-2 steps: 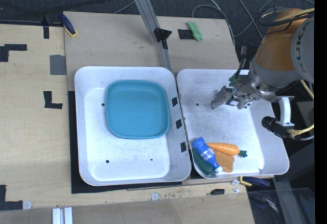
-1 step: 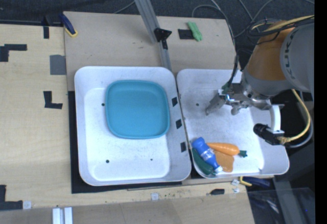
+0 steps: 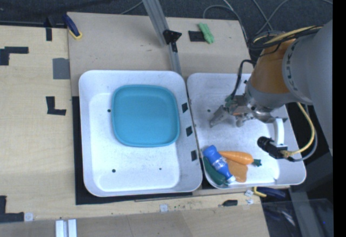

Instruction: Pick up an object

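Left to right: bench (image 3: 32,122) is light wood with black tape marks. Left bin (image 3: 97,176) holds a teal square plate (image 3: 145,115), lying flat in the upper-middle of the bin, rest of the bin floor bare white. A grey metal pole (image 3: 157,12) slants down from the top and ends at the gap between the bins; a small green piece (image 3: 206,33) sits on the bench above the right bin. Right bin (image 3: 205,90) has the candidate objects bunched in its near-left corner: a blue bottle (image 3: 217,161) lying tilted, an orange carrot-shaped toy (image 3: 237,157) just right of it and touching or overlapping, something dark green (image 3: 215,177) under the bottle. End effector (image 3: 226,114) is over the middle of the right bin, above the pile and apart from it, pointing left; fingers look spread slightly, nothing between them. Arm (image 3: 286,74) comes in from the right, orange band above the wrist, cables looping behind it.
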